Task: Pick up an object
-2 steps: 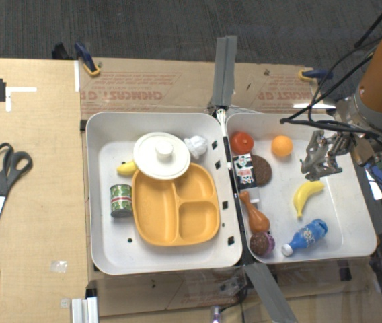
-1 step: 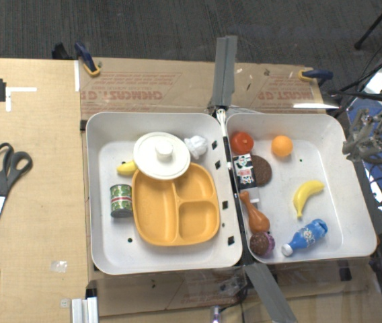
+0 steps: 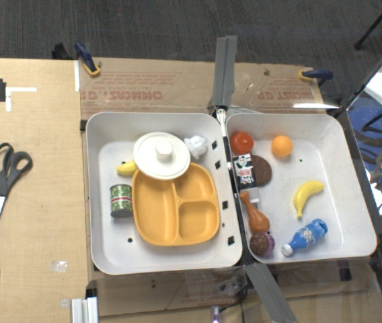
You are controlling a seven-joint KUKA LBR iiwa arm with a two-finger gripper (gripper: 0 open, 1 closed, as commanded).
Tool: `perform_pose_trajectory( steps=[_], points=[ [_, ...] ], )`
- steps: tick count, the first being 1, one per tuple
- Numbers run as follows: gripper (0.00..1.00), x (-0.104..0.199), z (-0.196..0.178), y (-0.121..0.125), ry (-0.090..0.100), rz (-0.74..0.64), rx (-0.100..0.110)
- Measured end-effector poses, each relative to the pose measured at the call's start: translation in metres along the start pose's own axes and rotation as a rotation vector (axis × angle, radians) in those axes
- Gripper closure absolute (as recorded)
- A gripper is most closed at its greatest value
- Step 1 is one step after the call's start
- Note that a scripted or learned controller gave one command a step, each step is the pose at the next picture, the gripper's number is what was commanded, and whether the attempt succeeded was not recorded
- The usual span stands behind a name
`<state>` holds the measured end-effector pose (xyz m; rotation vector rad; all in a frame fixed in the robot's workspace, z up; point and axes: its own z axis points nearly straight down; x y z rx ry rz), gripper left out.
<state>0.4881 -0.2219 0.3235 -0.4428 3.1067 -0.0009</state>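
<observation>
target: banana (image 3: 307,196), right of orange tray (image 3: 177,210) | light, stiff, slick peel — grab mid-curve | gripper state: you can't tell

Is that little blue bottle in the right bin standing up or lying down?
Lying down. The blue bottle rests on its side on the right bin floor, white cap toward the lower left.

Scissors (image 3: 4,180) lie on the bench (image 3: 36,247).

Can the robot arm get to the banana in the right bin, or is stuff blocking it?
Probably yes. The banana lies by itself on the bare floor of the right bin, apart from the orange and the blue bottle, with nothing on top of it.
</observation>
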Motion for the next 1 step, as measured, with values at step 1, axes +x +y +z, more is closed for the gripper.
perform_pose_trajectory(
  steps=[1],
  points=[
    [1.00,-0.0065,0.2308,-0.0011,0.000,0.450,0.001]
  ],
)
